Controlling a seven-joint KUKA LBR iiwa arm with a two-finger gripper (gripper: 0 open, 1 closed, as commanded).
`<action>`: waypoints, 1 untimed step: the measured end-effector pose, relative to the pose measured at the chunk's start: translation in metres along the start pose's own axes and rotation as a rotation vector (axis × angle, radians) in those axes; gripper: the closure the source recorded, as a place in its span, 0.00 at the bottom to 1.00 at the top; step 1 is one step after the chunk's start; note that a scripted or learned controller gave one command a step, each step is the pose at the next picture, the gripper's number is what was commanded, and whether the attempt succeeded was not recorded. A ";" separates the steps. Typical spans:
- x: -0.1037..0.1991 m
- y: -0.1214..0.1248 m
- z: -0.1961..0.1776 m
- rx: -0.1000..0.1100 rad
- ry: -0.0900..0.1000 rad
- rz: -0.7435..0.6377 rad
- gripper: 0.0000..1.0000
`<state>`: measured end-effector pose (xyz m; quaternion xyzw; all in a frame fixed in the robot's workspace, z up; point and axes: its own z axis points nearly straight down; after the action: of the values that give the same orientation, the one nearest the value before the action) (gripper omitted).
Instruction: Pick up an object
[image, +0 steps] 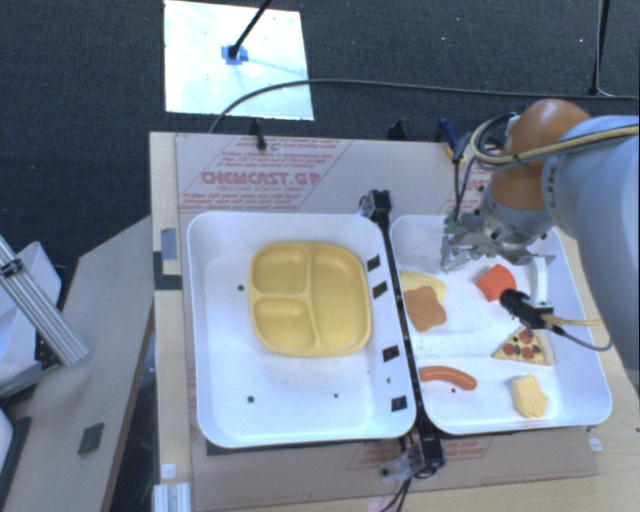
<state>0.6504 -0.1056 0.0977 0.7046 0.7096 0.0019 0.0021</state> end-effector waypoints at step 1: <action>0.003 0.006 -0.064 -0.002 -0.001 0.001 1.00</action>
<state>0.6559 -0.1023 0.1615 0.7052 0.7090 0.0023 0.0029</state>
